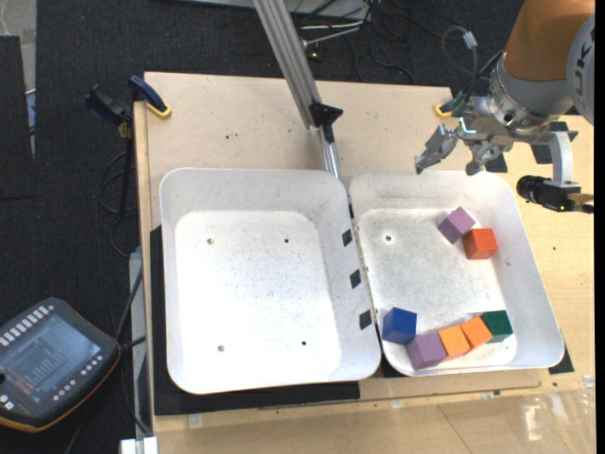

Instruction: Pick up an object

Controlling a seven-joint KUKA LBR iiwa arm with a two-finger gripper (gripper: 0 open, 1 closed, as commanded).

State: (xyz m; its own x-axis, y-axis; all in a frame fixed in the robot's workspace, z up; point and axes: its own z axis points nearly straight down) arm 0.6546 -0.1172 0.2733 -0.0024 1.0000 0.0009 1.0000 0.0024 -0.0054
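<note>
The right bin holds several blocks. A purple block and an orange block lie together near its far right. Along its near edge sit a blue block, a purple block, an orange block and a green block. My gripper hangs above the far rim of the right bin, behind the purple block. Its fingers are spread apart with nothing between them.
The left bin lies beside the right one. A metal pole slants down to the gap between the bins. Clamps grip the bench's far left corner. A teach pendant rests at the lower left.
</note>
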